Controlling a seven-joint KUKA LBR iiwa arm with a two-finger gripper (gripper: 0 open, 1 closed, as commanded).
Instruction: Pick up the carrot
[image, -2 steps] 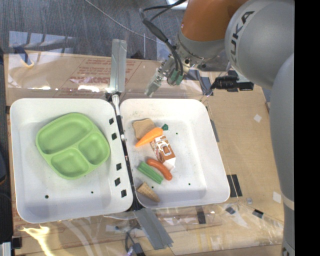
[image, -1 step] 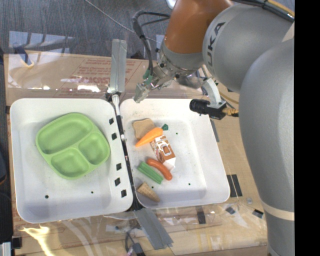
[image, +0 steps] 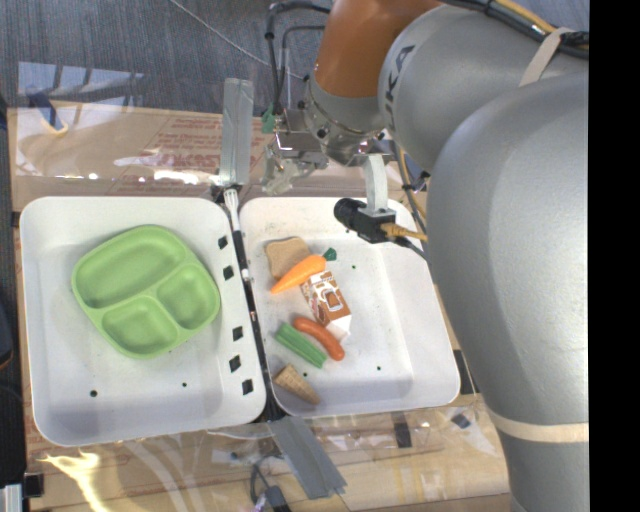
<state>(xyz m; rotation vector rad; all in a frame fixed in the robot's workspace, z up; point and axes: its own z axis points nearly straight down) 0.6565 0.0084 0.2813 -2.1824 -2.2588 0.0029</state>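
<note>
The carrot (image: 298, 273) lies in the right bin (image: 400, 340), resting against the upper left corner of a small brown-and-white carton (image: 326, 300) near the middle of that bin. Its orange body slants down and away to the carton's left, while its green tip sits just above the carton's top end.

A slice of brown bread (image: 287, 252) lies up and left of the carton, partly under the carrot. A red sausage (image: 320, 338) touches the carton's lower end, and a green vegetable piece (image: 299, 345) lies alongside the sausage, down and left of the carton. A tan cone-shaped wedge (image: 296, 384) sits further below the carton, by the bin's near rim.

A green divided plate (image: 146, 290) rests in the left bin (image: 60, 400), well to the carton's left.

The tool (image: 288, 160) hangs over the right bin's far rim, well above and left of the carton and apart from the carrot. I cannot tell whether it is open or closed.
</note>
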